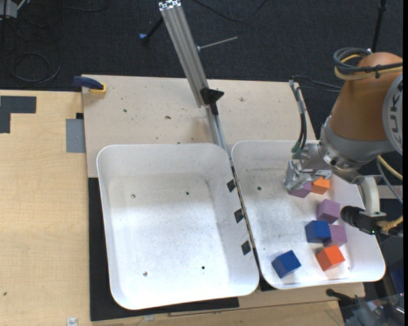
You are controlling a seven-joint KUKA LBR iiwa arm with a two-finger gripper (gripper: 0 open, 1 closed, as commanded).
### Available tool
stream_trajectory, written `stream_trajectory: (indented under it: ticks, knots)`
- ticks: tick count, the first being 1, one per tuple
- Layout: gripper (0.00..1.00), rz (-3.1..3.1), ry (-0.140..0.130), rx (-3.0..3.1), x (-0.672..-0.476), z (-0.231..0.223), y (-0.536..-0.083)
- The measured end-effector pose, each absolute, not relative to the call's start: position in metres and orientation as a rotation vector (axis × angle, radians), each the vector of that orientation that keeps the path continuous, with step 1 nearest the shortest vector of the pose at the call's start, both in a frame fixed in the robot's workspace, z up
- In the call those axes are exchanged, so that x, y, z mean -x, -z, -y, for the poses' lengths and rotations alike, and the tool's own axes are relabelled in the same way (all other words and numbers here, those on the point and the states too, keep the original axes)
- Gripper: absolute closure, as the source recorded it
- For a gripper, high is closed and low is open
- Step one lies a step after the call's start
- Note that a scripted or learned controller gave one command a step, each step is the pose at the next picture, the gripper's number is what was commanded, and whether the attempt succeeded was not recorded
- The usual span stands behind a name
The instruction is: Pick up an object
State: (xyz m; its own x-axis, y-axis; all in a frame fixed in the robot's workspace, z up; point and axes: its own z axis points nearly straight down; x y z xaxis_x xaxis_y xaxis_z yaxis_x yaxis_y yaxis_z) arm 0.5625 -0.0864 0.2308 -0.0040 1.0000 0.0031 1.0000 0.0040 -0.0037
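Purple block (300,190) touching pincer (298,180)

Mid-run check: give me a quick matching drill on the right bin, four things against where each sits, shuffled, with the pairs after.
Things:
1. gripper
2. blue cube near the front rim
3. orange cube at the front
4. second blue cube

Places:
A. nearest the divider between the bins, front of the right bin
B. just behind the front orange cube, beside a purple cube
C. over the back of the right bin, at a small purple block
D. front right corner area

Pairs: 1-C, 2-A, 3-D, 4-B
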Motion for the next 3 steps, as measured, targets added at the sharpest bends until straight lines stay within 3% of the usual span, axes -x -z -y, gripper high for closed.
stream_trajectory:
  ticks: [2,3]
  knots:
    - [1.0,2.222,-0.003,2.213,-0.548,-0.022,-0.212]
    - [1.0,2.224,0.0,2.214,-0.544,-0.073,-0.226]
